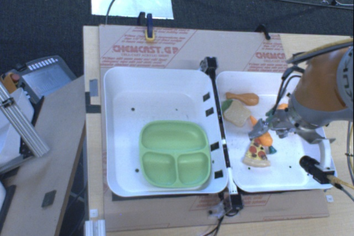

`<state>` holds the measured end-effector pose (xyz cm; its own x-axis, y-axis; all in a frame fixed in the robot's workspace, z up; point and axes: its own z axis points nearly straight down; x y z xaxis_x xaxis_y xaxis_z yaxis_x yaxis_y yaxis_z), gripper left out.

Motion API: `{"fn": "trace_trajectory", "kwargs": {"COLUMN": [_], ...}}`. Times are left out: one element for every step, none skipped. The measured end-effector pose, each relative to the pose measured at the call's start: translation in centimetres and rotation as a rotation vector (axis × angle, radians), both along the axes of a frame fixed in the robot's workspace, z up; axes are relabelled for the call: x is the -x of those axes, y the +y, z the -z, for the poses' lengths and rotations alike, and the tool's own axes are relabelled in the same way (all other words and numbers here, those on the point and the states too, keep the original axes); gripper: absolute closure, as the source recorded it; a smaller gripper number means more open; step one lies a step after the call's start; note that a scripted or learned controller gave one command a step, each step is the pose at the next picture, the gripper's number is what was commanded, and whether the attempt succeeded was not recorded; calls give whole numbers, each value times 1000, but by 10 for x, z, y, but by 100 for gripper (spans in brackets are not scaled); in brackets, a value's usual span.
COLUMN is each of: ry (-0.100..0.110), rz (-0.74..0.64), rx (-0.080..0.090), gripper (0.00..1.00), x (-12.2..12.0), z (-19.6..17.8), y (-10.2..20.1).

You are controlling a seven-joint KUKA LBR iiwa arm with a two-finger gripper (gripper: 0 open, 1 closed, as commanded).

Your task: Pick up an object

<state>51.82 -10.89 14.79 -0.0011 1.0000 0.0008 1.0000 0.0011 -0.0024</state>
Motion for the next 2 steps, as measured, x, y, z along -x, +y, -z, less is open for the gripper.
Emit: {"fn": "trace_trajectory", "kwargs": {"ry": [1, -4], "rz": [0, 0], "rx": [0, 1], "gripper": [0, 100], "x": [-6, -7], "z": [61, 47], "y": [1, 0]}}
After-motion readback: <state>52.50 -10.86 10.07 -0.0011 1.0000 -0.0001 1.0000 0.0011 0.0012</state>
